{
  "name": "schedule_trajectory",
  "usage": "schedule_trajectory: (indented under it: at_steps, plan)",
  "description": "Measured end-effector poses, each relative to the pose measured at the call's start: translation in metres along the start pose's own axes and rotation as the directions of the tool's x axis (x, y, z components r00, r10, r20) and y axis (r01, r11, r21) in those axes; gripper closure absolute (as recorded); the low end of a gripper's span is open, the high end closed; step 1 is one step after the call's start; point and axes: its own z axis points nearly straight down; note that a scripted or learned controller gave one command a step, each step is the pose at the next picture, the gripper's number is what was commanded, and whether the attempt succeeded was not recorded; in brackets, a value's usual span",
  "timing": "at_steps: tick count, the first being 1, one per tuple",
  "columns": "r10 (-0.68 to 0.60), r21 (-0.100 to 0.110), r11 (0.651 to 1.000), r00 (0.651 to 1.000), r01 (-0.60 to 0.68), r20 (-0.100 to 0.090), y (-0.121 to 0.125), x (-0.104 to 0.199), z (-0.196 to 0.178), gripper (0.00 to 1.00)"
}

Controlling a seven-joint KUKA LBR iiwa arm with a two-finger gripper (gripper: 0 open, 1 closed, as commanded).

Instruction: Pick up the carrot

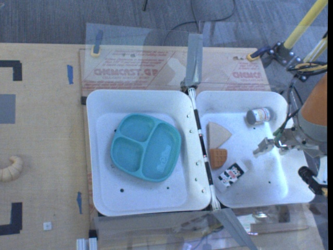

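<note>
Orange carrot [218, 157] is seen in right bin [278, 184], near its left wall; gripper [264, 147] is positioned nearby, jaw state can't be told.

Bins [104, 108] white. Divided plate [145, 147] teal. Wedge [217, 135] tan; waffle-patterned piece [218, 158] orange-brown. Small toy [231, 174] black-and-white patched. Can [258, 115] silver-grey. Bench [41, 139] pale wood with blue tape marks [69, 74].

Grey carpet floor [62, 9], wooden bench [41, 139], black cable [210, 4]
</note>
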Motion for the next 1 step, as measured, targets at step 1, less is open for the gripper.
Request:
schedule_trajectory:
  at_steps: [1]
  plan:
    - [-0.426,-0.007,0.905,0.905,0.426,0.008,-0.0302,0.0409,0.0235,0.0]
